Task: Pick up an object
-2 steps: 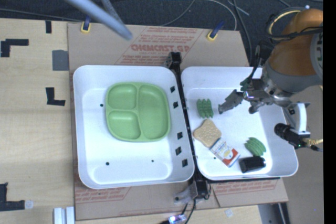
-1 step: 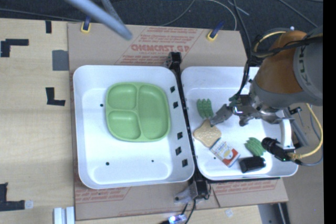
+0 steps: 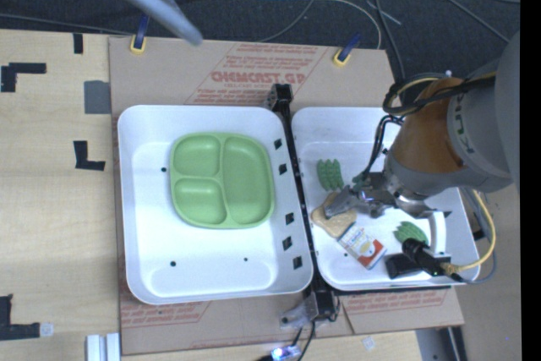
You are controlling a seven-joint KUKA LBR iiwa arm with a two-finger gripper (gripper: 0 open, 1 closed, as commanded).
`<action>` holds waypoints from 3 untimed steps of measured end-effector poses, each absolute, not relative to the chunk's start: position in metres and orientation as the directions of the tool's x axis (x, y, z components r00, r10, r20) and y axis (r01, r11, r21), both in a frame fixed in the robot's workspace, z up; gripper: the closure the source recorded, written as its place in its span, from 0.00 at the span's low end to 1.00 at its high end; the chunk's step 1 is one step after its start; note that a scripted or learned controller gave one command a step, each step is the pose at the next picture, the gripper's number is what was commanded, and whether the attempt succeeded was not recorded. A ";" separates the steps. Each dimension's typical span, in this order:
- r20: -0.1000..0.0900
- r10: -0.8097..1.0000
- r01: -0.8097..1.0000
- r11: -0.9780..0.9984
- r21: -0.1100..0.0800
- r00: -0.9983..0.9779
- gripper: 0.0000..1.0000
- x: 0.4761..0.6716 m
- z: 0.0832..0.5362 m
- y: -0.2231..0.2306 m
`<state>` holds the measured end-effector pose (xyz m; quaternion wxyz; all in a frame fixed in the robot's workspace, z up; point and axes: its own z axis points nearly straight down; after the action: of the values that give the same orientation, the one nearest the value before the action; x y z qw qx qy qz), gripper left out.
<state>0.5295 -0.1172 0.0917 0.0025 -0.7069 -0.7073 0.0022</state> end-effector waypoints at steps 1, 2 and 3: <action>0.000 1.000 1.000 0.000 0.000 0.000 0.00 0.530 0.087 -0.118; -0.002 1.000 1.000 0.000 0.006 0.000 1.00 0.532 0.099 -0.118; -0.001 1.000 1.000 0.002 0.002 -0.002 1.00 0.543 0.153 -0.117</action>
<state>0.5427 -0.1167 0.1525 -0.0010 -0.7065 -0.7077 -0.0006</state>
